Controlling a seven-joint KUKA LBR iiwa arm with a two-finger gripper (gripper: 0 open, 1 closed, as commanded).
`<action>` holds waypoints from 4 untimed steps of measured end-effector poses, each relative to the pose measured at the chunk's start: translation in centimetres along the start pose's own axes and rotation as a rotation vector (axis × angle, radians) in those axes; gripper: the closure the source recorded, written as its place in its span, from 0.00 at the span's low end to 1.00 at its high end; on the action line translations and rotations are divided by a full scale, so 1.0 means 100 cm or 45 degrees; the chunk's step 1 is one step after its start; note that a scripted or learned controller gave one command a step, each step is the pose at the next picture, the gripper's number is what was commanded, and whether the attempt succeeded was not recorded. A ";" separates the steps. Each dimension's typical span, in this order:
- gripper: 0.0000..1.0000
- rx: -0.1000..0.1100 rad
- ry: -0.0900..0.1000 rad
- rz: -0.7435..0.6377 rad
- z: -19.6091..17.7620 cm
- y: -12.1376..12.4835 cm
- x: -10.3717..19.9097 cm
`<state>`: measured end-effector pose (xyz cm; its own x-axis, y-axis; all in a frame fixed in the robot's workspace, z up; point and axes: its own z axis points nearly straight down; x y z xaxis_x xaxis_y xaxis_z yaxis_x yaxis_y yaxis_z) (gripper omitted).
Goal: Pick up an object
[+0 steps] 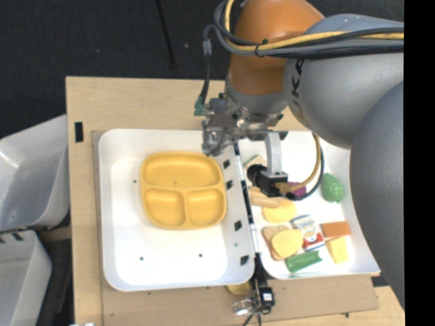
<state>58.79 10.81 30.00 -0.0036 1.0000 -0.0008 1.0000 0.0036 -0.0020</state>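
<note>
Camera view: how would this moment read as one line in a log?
claw: above far right corner of left bin | yellow plate: in left bin | toy foods: in right bin

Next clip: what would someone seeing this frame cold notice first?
A big yellow three-compartment tray lies in the middle of the left bin. The arm's orange band looms at the top, with the gripper low over the far end of the divide between the bins. The right bin holds a huddle of small things, among them a green lump and an orange block.
</note>
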 end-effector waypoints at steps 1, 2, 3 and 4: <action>1.00 0.012 -0.004 -0.001 0.063 -0.018 0.023; 1.00 -0.012 0.006 -0.009 -0.083 -0.050 0.093; 1.00 0.014 -0.008 0.007 0.038 -0.013 0.069; 1.00 0.003 -0.004 0.000 0.053 0.011 0.114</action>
<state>59.79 22.18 24.68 -0.0035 1.0000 -0.0037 1.0000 0.0035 -0.0045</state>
